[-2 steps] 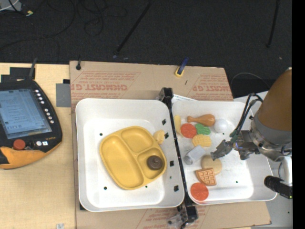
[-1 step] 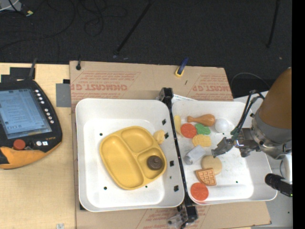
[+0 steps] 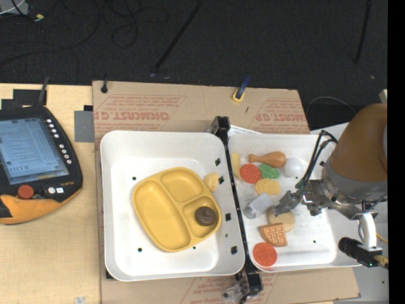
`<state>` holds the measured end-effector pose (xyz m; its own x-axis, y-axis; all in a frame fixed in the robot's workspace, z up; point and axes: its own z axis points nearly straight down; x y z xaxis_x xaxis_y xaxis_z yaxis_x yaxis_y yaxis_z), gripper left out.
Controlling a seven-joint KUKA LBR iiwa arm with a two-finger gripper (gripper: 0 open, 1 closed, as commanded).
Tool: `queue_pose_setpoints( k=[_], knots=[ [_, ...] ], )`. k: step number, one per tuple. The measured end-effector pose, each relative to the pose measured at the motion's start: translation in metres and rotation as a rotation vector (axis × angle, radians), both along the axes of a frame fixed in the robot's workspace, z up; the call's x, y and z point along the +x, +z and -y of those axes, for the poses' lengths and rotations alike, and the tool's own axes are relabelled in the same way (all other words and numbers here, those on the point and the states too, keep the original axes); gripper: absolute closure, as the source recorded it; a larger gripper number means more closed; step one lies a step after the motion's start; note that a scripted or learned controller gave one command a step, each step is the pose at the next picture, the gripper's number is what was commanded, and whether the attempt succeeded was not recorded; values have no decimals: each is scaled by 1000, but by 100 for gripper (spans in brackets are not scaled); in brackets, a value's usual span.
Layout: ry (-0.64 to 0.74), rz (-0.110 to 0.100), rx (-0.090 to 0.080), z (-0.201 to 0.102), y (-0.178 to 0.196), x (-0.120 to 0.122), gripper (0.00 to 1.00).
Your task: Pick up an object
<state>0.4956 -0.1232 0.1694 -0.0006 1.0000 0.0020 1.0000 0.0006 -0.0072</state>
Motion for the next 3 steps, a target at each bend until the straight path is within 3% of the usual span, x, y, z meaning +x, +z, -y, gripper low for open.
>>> queue_pose_setpoints(
  k=[1,2,3],
  knots=[
    [-3,-1,1,-11,-51,-1,0],
    [-3,11,-7,-10,-80,0,0],
    [-11,4,-1,-10,-72,-2,100]
  ],
)
